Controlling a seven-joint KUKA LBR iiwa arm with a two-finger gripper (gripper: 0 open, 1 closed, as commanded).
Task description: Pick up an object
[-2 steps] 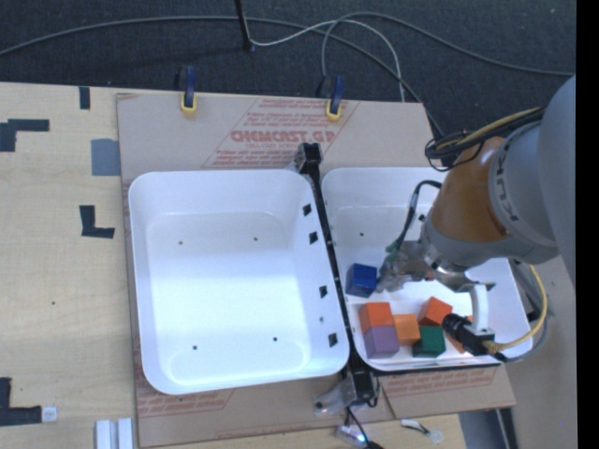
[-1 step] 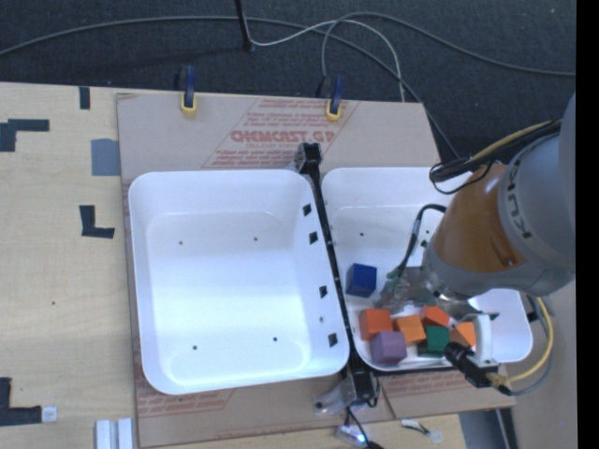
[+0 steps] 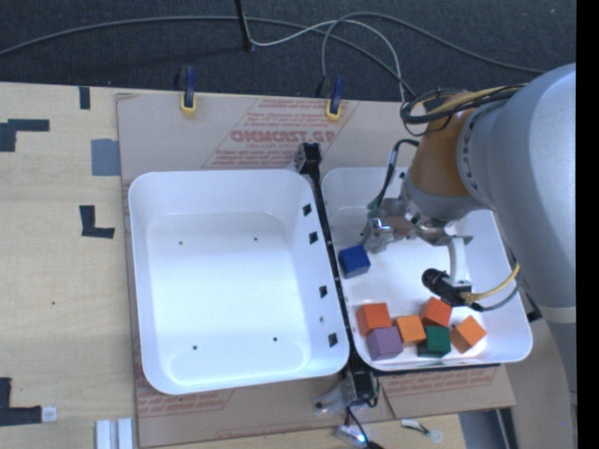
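Observation:
My gripper (image 3: 376,232) hangs over the upper left part of the right bin (image 3: 496,251), below the orange-banded wrist (image 3: 440,162). A blue cube (image 3: 354,261) lies on the bin floor just below and left of the gripper, close to the divider. It looks apart from the gripper. Along the bin's front wall lies a cluster of blocks: an orange cube (image 3: 374,317), a purple cube (image 3: 384,342), another orange block (image 3: 411,328), a red-orange block (image 3: 436,311), a green block (image 3: 433,345) and an orange block (image 3: 469,333).
The left bin (image 3: 150,251) sits beside the right one, parted by a black clip strip (image 3: 322,251). The big grey arm body (image 3: 543,185) covers the right bin's right side. A black cable fitting (image 3: 442,284) hangs above the block cluster.

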